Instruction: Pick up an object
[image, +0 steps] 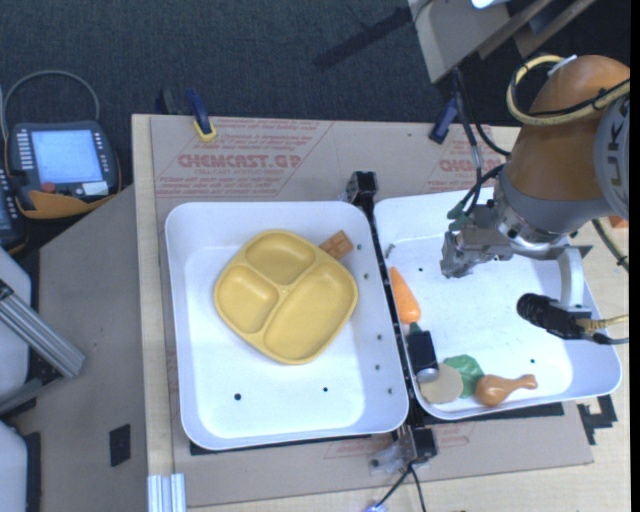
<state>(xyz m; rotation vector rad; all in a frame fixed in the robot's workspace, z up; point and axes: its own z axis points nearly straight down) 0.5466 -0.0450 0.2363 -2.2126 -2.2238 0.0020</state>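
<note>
Your bench (150, 300) carries a printed cardboard sheet (250, 150). On that sheet you have two shallow white bins side by side, left bin (185, 330) and right bin (590, 375), touching along their inner edges.

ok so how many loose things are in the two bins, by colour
yellow: 1, divided plate
orange: 1, carrot
brown: 2, drumstick, block
black: 1, bar
green: 1, piece
beige: 1, disc
total: 7
</note>
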